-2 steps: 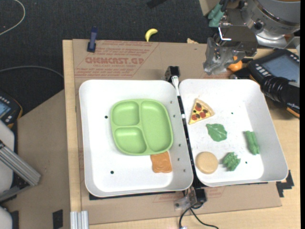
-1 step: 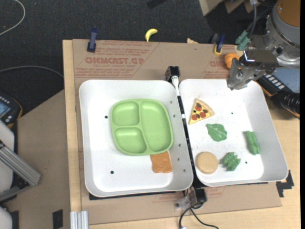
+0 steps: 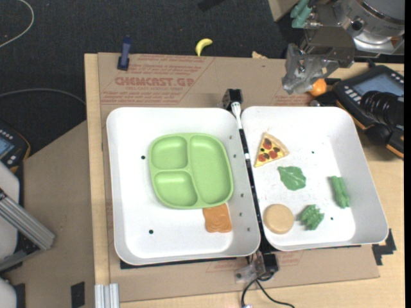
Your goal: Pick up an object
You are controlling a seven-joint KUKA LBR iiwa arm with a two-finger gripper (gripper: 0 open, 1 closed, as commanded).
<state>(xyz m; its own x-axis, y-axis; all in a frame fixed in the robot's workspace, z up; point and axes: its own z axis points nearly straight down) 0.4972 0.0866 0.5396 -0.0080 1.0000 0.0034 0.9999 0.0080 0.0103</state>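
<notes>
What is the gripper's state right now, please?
Gripper: cannot be told; it hangs above the right bin's far edge, holding nothing visible.

A cardboard sheet (image 3: 160,82) printed with red lettering lies under both white bins, with a blue clip (image 3: 124,53) on its edge at eleven o'clock and a small yellow banana (image 3: 203,45) on the dark floor at twelve. A black handheld controller (image 3: 376,101) sits at two o'clock, and a white cable (image 3: 19,8) loops at ten.
</notes>
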